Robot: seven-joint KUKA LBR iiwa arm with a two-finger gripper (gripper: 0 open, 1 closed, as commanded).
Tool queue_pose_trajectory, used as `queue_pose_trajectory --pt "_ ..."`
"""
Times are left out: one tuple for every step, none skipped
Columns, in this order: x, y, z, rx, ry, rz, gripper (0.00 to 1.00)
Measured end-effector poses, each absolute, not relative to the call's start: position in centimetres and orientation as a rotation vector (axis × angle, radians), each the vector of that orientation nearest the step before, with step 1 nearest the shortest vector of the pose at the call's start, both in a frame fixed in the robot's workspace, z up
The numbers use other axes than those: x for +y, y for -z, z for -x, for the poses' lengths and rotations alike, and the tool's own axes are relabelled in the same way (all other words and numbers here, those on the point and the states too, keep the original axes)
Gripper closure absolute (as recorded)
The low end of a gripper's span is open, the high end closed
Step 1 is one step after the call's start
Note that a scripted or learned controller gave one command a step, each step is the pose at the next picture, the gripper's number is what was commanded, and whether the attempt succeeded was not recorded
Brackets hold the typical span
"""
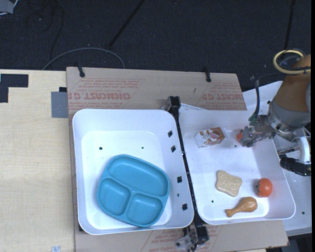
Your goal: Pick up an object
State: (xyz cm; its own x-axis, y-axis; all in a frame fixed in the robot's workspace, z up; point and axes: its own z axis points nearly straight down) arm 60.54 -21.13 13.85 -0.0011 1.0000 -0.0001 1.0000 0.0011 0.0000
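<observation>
Two shallow white plastic bins sit side by side on my bench, and nothing has been picked up yet, as far as I can see. The left bin [89,127] holds a big light-blue plastic plate [133,190] with three sections, down at its 6 o'clock.

The right bin [210,214] has the small things I could grab. A flat tan toy slice of bread [228,183] lies near the middle. A brown toy chicken leg [242,207] lies just below it at 6 o'clock. A small red and white packet [210,136] rests up at 11 o'clock. A little round red toy tomato [264,187] sits at 4 o'clock, near the wall.

My grey arm's gripper [247,135] hangs at the bin's 2 o'clock. Something small and red shows by its tip, but I cannot tell if the fingers are wide, narrow, or holding it. So I think the grab itself is left to do.

Under the bins lies a brown cardboard sheet [147,91] with red print. A pale wooden tabletop [26,167] spreads out at 9 o'clock. The dark floor [147,20] with thin cables fills 12 o'clock.
</observation>
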Motion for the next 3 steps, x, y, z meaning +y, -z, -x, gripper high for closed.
queue_pose_trajectory --pt "-21.1 -19.9 -60.0 2.223 0.0 -2.22 1.0" --pt "-20.9 -26.2 -60.1 2.222 -0.002 -2.216 1.0" --pt "-21.0 -30.1 -60.2 2.223 -0.002 -2.217 1.0"
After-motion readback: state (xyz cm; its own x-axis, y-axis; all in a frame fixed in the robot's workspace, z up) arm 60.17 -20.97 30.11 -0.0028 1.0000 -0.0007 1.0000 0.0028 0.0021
